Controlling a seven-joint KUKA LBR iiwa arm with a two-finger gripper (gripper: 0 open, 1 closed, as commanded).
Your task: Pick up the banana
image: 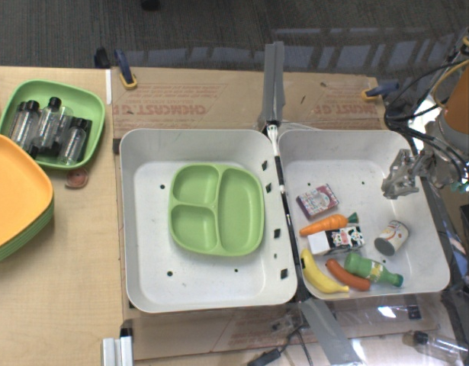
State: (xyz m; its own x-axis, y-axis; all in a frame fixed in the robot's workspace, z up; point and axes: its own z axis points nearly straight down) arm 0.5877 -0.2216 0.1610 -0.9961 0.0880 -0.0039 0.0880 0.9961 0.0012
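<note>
The yellow banana [319, 276] lies curved at the front left corner of the right bin [356, 152], beside a red-orange sausage-shaped toy [347, 275]. My gripper [399, 180] hangs over the right bin's far right side, well behind and to the right of the banana, with nothing between its fingers. The grey arm with its orange band reaches in from the right edge.
Around the banana lie a toy carrot [324, 225], a black-and-white carton [337, 239], a green bottle [374, 271], a small can [391, 237] and a pink packet [317, 200]. The left bin [142, 204] holds a green divided plate [217, 209]. Orange plates and a green tray of vials sit far left.
</note>
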